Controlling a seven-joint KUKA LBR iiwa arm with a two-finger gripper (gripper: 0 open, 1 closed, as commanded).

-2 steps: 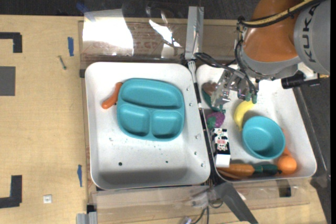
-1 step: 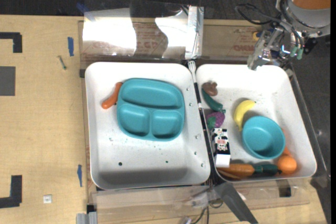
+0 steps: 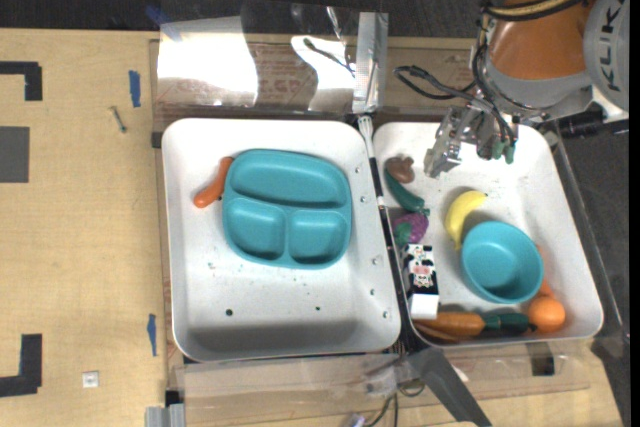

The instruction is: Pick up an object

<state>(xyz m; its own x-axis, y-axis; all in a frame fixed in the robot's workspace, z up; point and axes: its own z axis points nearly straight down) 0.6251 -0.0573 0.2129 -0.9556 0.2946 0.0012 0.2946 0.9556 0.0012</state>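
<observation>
Bins sit side by side on the wooden surface [image 3: 70,245]. The left bin [image 3: 190,315] holds a teal divided plate [image 3: 287,207] with an orange sausage-shaped toy [image 3: 211,184] touching its nine o'clock edge. The hand [image 3: 462,143] hangs over the twelve o'clock part of the right bin [image 3: 575,245]; nothing sits between its parts, and whether it is released or clenched I cannot tell. Below it lie a yellow piece [image 3: 463,212], touching a teal bowl [image 3: 502,261], with an orange ball [image 3: 547,314] at five o'clock. Along the nine o'clock wall are a brown piece [image 3: 399,169], a purple piece [image 3: 408,199] and a cow-print block [image 3: 421,267].
</observation>
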